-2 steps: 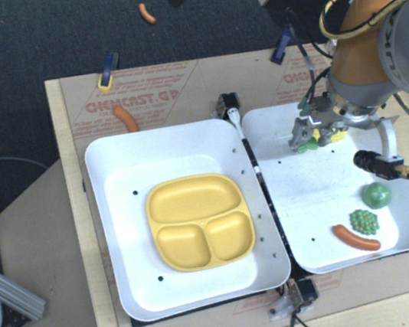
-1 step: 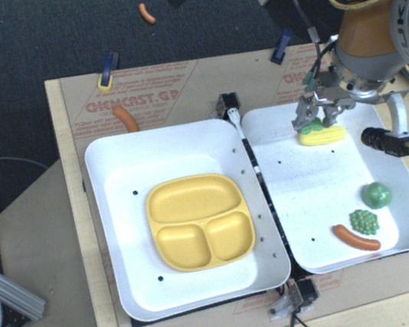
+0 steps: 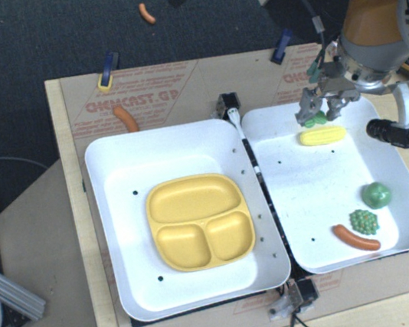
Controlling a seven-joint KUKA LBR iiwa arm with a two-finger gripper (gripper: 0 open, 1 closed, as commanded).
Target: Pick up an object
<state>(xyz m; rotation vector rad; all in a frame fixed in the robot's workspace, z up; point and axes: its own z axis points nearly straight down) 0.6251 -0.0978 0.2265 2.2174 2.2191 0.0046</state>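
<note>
Camera view is taken up by dark carpet (image 3: 29, 41) under a cardboard-topped bench (image 3: 177, 93), on which two white bins (image 3: 119, 212) are set. A yellow tray (image 3: 198, 220) is seen left; corn (image 3: 322, 135) lies right, beneath the gripper (image 3: 322, 109), whose grip cannot be told.

The arm (image 3: 380, 5) reaches in from the right, its end effector (image 3: 325, 109) pointing downward
</note>
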